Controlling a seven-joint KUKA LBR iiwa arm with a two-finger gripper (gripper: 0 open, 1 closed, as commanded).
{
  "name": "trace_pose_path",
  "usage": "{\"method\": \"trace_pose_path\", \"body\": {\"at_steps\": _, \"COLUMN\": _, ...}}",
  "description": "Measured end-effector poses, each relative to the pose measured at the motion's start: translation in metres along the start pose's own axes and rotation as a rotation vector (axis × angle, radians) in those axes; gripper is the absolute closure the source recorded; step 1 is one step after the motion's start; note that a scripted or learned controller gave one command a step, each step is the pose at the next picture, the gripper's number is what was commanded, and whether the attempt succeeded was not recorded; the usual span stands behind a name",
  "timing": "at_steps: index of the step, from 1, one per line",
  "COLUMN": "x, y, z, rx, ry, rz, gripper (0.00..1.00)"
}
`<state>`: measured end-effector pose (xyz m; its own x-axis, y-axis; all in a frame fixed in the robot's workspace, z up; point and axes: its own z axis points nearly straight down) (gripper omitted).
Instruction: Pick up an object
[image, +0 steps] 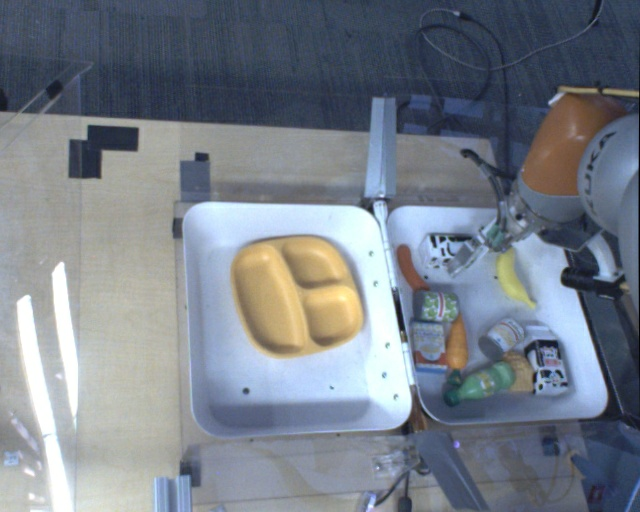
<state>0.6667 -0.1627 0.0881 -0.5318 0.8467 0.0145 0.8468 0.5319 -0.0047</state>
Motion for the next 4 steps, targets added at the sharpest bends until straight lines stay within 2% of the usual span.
{"method": "trace_pose_path", "body": {"at_steps": 1, "x": 0.017, "y": 0.009, "z": 0.001, "rx": 0.012, "ry": -0.018, "rz": -0.044, "gripper": 0.0}}
{"method": "trace_pose_path", "body": {"at_steps": 2, "x": 0.02, "y": 0.012, "z": -0.009, "rx": 0.012, "ry": -0.014, "rz": -0.057, "gripper": 1.0}}
{"method": "trace_pose_path", "body": {"at_steps": 3, "x": -0.038, "y": -0.024, "z": -0.015, "rx": 0.004, "ry": -0.01, "rz": -0.005, "gripper": 1.0}}
{"method": "trace_pose_path", "body": {"at_steps": 4, "x": -0.038, "y": -0.024, "z": -0.024, "rx": 0.007, "ry": -0.01, "rz": -0.009, "gripper": 1.0}}
